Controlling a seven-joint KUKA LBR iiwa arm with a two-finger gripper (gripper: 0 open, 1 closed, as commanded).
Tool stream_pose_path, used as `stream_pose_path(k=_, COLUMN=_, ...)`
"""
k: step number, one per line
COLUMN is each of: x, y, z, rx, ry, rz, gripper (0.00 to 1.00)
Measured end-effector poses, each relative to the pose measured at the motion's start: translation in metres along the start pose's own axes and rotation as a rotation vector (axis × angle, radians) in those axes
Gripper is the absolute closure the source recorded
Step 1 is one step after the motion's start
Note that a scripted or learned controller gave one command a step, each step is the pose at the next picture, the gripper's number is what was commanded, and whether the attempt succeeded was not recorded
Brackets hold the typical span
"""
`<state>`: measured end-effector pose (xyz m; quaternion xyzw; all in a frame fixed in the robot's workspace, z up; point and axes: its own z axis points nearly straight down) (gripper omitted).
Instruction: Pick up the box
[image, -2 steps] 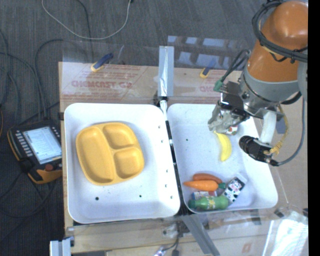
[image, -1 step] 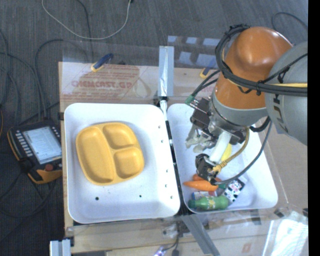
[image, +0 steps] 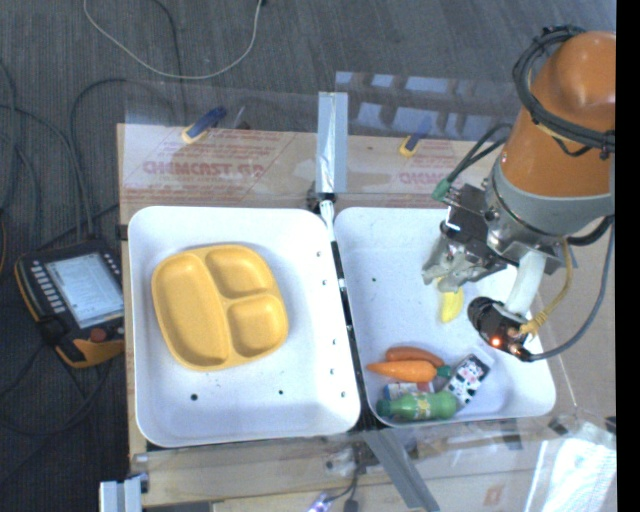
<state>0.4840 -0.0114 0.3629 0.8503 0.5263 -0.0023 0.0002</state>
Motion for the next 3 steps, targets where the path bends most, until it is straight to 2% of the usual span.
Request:
stream_pose_path(k=1, x=0.072, y=-0.021, z=0.112, rx=0.003, ry=0.000, rz=0.051, gripper=1.00)
stream_pose_path(k=2, x=-0.014, y=0.008, z=0.015, rx=-0.002, ry=0.000, rz=-0.135, gripper=1.00)
stream_pose_path(k=3, x=0.053, y=-0.026, z=-0.017, rx=-0.001, ry=0.000, rz=-0.215, gripper=1.00)
